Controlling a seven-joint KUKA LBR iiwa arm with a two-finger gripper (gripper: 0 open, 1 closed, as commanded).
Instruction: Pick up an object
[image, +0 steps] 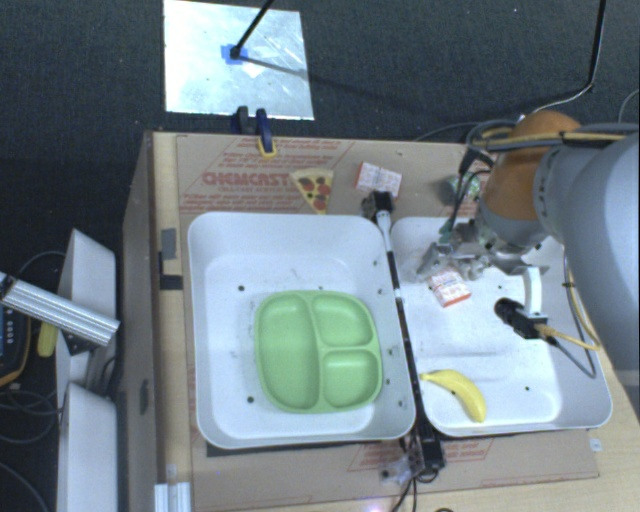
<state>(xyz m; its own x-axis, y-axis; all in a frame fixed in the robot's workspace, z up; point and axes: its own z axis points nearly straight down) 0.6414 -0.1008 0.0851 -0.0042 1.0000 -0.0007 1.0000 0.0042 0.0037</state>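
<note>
My hand (452, 258) hovers at upper right over the small red-and-white packet (451, 290); I cannot tell its opening. Flat packet near the bin wall (392, 262): I could slip off.

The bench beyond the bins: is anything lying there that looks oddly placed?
Yes: a pizza slice and a small red-and-white packet lie on the cardboard outside both bins, while the banana sits inside the right bin.

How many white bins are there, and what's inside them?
2. The left bin holds a green divided plate. The right bin holds a banana near its front and a small red-and-white packet just below the gripper.
</note>
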